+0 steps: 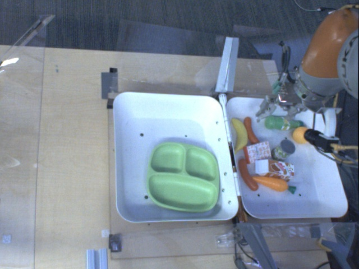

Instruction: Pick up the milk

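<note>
The milk is a small red and white carton lying in the right bin, near its left side, between a banana and a red sausage. My gripper hangs over the far part of that bin, up and to the right of the milk and well apart from it. It sits just above a green bottle. Its fingers stand spread, open, with nothing between them.
Around the milk lie a banana, two red sausages, a carrot, a grey can, a colourful packet and a yellow object. The left bin holds a green divided tray.
</note>
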Robot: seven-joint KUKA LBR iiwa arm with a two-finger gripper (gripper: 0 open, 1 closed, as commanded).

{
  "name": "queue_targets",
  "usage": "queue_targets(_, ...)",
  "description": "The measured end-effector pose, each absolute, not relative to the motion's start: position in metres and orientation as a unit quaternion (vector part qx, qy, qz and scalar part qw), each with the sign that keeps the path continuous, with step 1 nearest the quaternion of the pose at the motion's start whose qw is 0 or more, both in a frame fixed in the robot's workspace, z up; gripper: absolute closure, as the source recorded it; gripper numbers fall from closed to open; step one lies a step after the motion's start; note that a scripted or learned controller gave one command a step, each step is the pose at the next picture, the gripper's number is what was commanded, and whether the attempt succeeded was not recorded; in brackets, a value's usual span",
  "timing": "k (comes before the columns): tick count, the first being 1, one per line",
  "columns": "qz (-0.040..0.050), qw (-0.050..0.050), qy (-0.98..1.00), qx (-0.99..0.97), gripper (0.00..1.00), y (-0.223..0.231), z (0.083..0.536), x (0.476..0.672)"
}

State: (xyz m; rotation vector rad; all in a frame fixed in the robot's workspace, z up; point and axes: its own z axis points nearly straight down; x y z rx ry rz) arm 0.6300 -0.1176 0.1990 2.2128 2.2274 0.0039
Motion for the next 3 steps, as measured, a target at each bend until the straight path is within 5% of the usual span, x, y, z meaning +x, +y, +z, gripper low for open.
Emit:
queue_targets(1, 0.0035, 0.003, 0.711, 0.703, 1.00, -0.116, 0.211, 0.632)
queue_targets(2, 0.0024, 0.003, 0.690, 0.724, 1.00, -0.076, 0.321, 0.650)
queue_targets(3, 0.0013, 0.002, 0.685, 0.729, 1.00, -0.059, 0.305, 0.670)
